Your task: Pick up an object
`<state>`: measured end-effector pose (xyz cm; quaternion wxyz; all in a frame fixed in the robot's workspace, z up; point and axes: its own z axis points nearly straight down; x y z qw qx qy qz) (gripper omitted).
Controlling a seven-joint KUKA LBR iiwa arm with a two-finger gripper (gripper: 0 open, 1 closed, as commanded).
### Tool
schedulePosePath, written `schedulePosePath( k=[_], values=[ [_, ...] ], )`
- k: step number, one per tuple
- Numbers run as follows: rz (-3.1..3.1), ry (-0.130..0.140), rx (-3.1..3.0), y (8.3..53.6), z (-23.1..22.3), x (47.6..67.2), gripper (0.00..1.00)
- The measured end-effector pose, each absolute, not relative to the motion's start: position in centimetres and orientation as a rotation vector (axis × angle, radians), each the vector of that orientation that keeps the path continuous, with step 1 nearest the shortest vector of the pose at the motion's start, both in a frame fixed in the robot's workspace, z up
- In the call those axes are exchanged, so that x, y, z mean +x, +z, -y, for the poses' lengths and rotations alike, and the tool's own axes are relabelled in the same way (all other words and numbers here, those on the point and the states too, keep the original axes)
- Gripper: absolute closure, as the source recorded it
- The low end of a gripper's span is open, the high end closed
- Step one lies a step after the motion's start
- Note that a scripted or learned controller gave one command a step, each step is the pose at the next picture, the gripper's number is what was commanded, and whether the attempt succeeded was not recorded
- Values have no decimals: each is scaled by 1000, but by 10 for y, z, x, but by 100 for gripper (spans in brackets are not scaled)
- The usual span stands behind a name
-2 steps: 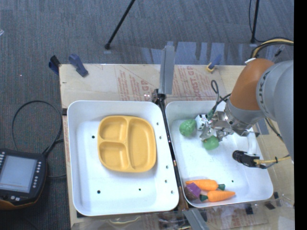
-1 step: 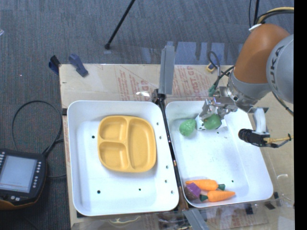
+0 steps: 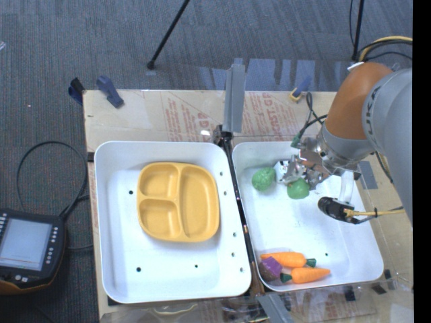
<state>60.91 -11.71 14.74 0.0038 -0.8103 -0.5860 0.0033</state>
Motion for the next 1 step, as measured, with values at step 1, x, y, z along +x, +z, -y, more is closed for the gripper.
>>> schedulePosePath(
  k=[1],
  values=[
    [1964,-14,-2460,277,64,643,100]
  ],
)
